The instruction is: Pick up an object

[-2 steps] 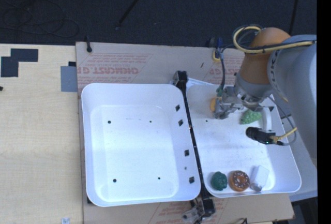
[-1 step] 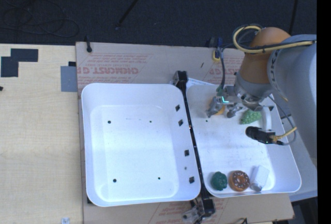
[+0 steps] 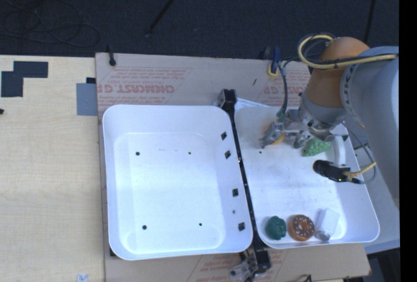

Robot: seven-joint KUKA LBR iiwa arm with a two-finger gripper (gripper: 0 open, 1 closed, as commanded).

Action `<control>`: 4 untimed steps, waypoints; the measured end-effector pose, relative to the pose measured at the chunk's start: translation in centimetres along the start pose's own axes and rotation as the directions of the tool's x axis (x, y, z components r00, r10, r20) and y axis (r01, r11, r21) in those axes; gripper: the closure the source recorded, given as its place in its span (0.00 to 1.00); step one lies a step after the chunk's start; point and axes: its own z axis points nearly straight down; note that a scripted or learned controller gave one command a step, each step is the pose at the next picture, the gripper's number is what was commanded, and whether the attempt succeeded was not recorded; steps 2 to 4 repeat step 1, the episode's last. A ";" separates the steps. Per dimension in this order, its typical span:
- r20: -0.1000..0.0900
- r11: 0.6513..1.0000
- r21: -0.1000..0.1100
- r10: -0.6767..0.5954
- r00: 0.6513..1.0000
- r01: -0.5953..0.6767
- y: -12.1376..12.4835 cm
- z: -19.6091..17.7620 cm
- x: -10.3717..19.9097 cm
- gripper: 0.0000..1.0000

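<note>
My gripper (image 3: 272, 136) hangs low over the far part of the right bin (image 3: 293, 189), reaching in from the right. A small yellow-orange piece (image 3: 279, 138) shows right at its tip; whether it is held I cannot tell. A light green lumpy object (image 3: 318, 146) lies just right of the gripper, partly under the wrist. Along the bin's near edge sit a dark green rounded object (image 3: 276, 227), a brown sprinkled donut (image 3: 301, 227) and a pale whitish block (image 3: 328, 222).
The left bin (image 3: 169, 176) stands beside the right one, with a black divider strip (image 3: 236, 170) between them. Both rest on a cardboard sheet (image 3: 163, 82) on the wooden bench. The grey arm with its orange band (image 3: 342, 72) fills the right side.
</note>
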 end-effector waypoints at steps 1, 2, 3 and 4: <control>-0.014 1.000 -0.005 -0.009 1.000 0.009 0.4 -0.2 -5.4 0.00; -0.014 1.000 -0.005 -0.009 1.000 0.009 0.4 -0.2 -5.4 0.00; -0.014 1.000 -0.005 -0.009 1.000 0.009 0.4 -0.2 -5.4 0.00; -0.014 1.000 -0.005 -0.009 1.000 0.009 0.4 -0.2 -5.4 0.00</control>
